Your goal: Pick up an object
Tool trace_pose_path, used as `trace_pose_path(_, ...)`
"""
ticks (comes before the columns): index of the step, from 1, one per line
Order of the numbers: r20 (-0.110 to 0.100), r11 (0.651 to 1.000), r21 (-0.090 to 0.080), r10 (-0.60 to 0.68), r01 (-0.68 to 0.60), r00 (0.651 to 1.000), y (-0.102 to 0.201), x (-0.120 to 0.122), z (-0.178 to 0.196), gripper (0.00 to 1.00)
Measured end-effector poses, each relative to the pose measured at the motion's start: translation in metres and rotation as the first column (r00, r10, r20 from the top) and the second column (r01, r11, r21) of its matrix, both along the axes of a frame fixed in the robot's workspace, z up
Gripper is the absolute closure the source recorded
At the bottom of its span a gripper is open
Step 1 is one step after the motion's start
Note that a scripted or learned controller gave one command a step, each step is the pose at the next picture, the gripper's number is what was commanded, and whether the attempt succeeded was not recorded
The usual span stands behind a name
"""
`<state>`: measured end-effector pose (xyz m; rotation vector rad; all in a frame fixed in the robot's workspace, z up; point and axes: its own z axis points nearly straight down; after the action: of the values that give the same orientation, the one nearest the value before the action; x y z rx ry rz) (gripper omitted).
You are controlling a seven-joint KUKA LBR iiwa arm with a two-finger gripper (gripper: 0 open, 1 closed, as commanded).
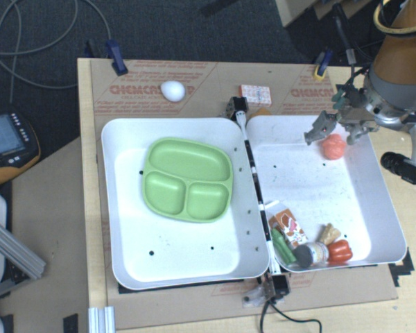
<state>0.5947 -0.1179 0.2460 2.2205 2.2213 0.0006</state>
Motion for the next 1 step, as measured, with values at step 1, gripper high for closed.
trace_pose_path(1,-0.001,1.000,-0.001,-0.002,0.002,1.000,-0.0568,0.0502,-0.0550,0.00)
